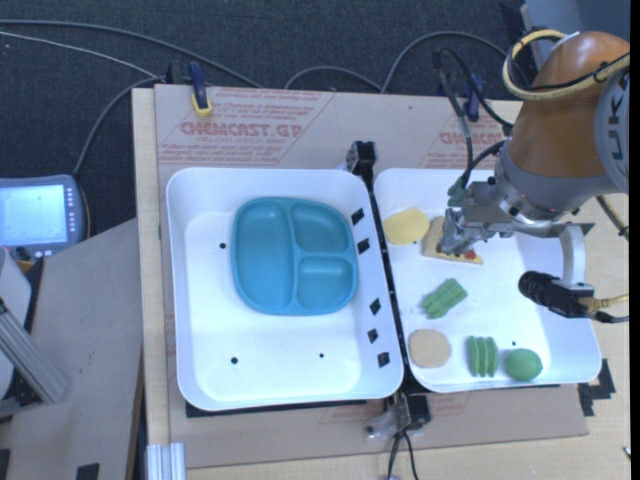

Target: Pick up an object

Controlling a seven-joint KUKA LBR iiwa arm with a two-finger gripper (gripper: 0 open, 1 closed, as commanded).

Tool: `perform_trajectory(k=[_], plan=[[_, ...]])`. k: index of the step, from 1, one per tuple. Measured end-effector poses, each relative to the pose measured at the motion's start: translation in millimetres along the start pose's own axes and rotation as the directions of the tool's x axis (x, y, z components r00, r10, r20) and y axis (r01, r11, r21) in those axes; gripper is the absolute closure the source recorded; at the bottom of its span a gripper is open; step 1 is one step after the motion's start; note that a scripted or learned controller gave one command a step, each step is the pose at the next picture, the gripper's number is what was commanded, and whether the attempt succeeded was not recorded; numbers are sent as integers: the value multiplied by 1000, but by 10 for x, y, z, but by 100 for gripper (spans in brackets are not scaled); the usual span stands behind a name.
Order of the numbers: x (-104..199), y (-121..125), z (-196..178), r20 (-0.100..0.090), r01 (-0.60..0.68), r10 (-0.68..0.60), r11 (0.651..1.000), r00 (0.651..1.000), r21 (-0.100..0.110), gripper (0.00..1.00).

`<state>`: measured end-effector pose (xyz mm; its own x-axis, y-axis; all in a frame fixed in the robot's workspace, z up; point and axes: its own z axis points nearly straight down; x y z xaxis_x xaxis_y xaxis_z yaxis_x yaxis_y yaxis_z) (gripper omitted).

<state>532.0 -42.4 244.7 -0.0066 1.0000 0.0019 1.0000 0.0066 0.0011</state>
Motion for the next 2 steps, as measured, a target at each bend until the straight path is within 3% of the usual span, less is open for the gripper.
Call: perform_trajectory(k=[2], plan=[[1135, 280, 181, 0, 1, -1, 1000, 1000, 0, 100]])
